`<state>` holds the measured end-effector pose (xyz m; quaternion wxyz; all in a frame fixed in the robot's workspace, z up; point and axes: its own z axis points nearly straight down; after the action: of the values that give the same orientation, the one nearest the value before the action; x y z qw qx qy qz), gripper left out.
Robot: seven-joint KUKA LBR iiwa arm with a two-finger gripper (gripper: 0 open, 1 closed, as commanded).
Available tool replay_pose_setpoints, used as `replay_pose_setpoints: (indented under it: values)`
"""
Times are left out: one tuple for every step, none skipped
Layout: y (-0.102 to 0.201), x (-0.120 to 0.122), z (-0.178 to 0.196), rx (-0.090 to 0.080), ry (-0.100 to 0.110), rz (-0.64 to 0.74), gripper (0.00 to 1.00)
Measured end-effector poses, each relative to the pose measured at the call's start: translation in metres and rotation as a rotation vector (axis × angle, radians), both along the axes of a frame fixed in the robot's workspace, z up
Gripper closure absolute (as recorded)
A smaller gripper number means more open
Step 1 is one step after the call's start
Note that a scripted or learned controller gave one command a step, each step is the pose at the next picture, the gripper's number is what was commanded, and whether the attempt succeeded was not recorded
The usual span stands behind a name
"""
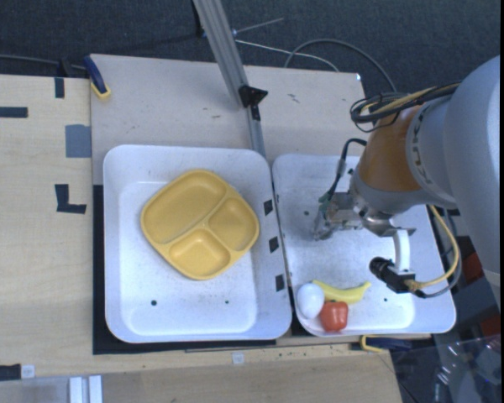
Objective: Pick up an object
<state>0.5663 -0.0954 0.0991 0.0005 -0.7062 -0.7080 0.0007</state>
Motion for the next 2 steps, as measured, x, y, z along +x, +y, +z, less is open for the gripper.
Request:
replay_pose_setpoints:
  values:
    - [0.000,-0.004,0.062,0.000,-0.005,-0.001,1.00]
    - [0.002,-0.001,0.125,-0.001,-0.008,0.000,1.00]
